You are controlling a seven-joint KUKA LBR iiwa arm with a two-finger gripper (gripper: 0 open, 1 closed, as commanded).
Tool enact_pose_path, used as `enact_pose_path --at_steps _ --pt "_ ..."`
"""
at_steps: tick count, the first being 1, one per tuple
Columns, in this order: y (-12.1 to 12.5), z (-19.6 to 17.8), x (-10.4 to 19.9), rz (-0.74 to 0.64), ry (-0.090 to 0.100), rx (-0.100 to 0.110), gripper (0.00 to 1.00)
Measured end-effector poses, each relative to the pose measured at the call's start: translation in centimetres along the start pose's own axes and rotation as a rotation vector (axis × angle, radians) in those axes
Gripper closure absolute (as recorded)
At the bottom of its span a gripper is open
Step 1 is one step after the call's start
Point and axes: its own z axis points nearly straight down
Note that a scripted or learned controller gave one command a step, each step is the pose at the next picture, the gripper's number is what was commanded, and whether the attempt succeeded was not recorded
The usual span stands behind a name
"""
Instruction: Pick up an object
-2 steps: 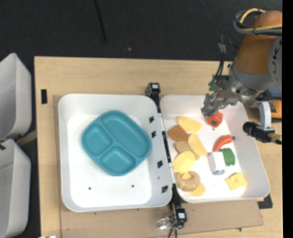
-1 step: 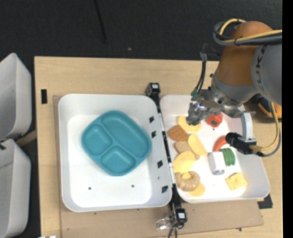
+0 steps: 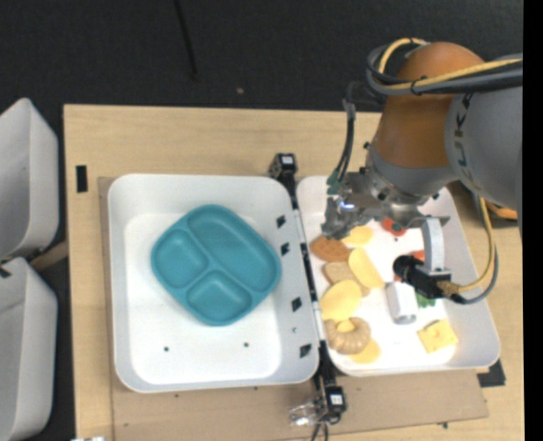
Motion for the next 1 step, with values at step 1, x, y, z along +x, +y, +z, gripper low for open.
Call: enact_pose_path --at_steps 1 --pt "-1.82 -0.42 4.56 0.0 0.0 0.0 1.0"
